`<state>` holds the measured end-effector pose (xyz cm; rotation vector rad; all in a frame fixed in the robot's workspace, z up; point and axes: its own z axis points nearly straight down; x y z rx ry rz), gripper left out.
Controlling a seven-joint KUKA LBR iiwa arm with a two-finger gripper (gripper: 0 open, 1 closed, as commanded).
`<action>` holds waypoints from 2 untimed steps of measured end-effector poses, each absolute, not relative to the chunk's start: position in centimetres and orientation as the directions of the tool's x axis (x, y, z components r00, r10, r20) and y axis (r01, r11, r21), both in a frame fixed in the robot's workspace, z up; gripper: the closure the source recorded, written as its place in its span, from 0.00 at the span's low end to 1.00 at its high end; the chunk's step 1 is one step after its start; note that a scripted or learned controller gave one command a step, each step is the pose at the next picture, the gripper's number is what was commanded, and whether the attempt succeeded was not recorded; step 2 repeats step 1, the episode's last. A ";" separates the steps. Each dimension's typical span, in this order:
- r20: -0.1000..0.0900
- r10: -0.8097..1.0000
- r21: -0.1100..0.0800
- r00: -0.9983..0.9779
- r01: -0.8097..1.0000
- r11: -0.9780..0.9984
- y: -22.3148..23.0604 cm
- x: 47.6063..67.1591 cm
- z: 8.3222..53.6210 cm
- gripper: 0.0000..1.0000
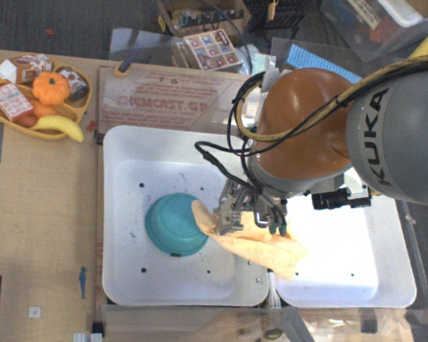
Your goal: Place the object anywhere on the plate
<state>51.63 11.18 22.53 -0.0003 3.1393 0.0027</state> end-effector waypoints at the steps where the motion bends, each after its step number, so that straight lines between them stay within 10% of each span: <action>1: -0.003 0.000 0.002 -1.000 0.000 1.000 11.2 51.6 22.5 0.00; 2: -0.003 0.000 0.002 -1.000 0.000 1.000 11.2 51.6 22.5 0.00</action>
